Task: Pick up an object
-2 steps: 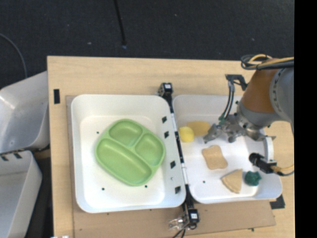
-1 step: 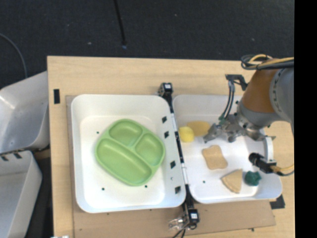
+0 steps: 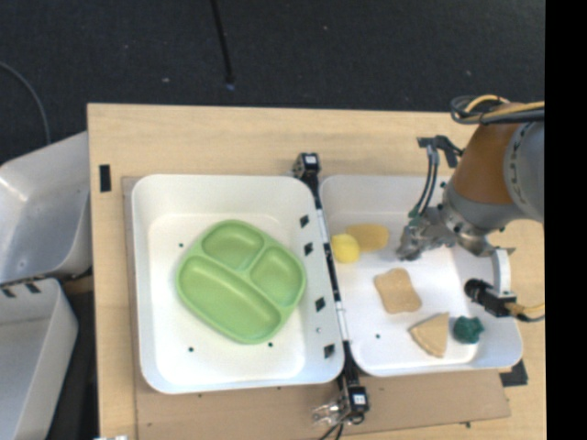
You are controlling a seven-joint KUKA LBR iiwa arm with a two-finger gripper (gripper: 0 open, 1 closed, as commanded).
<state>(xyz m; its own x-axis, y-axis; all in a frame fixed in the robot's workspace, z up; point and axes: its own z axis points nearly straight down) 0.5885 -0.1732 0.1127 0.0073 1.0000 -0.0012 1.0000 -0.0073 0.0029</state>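
No brand, label or readable writing turned up anywhere; the only marks were small black clips along the seam between the bins. The desk was pale wood, sitting over dark speckled carpet, with a black cable trailing across the floor well beyond the hand and white plastic shapes off at the far left.

The hand hung low inside the right bin, under the grey arm with its orange band. Whether it was spread or pressed together I could not tell, it was too small and dark, and nothing could be seen pinched in it.

Just left of the hand lay a flat yellow piece, and touching that piece's far side, a round yellow ball. Just below the hand lay a tan bread-like slice. Further below sat a tan wedge, with a small dark green lump just beside it. Far left of the hand, in the left bin, rested a green divided plate, three compartments facing up.
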